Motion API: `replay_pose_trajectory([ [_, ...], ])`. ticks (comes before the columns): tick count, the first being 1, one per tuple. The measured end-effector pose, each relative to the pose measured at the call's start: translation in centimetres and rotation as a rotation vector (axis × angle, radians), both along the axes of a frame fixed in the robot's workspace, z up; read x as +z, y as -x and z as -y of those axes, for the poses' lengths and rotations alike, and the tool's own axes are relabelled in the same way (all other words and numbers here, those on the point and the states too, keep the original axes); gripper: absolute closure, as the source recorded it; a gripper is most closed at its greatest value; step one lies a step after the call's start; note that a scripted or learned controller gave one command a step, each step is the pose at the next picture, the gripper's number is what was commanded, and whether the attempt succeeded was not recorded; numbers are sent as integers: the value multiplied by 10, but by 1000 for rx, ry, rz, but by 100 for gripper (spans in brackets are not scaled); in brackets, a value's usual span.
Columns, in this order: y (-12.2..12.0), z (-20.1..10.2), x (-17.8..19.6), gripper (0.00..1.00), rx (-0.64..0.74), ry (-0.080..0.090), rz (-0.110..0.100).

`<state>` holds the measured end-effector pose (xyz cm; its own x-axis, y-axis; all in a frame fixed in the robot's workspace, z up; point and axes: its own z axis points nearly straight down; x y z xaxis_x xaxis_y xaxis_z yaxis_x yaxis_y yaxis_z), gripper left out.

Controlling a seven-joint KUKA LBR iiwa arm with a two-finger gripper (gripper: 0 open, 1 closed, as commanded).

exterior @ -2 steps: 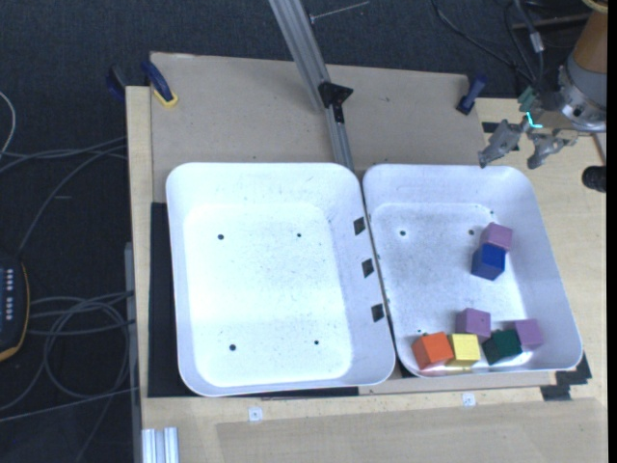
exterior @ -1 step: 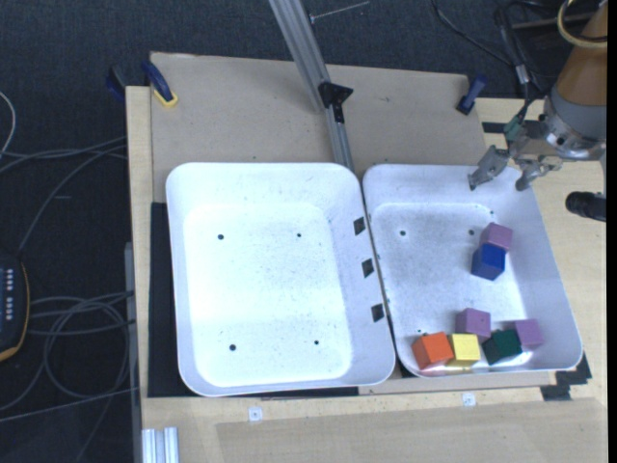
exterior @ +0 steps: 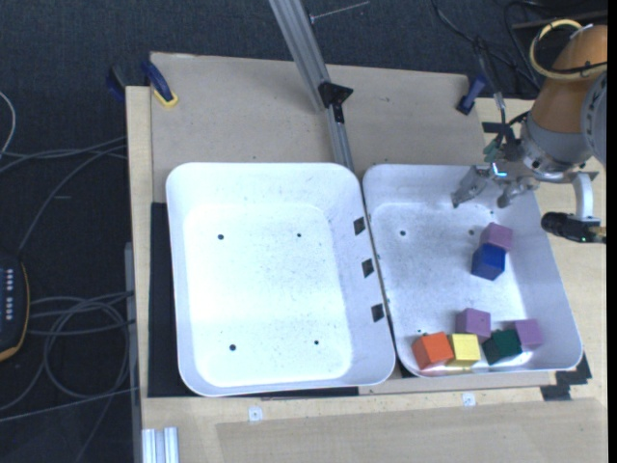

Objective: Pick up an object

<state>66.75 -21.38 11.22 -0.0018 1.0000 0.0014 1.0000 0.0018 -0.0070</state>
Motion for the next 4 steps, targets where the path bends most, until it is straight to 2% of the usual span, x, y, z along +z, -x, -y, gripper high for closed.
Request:
replay_pose_trajectory([
  [1,0,-1,-13,0,0,1,4],
  [2,-2,-1,0,100,1,4,10],
  [3,4,-7,55,100,0,3,14],
  [4,-5,-11,104,100,0,4,15],
])
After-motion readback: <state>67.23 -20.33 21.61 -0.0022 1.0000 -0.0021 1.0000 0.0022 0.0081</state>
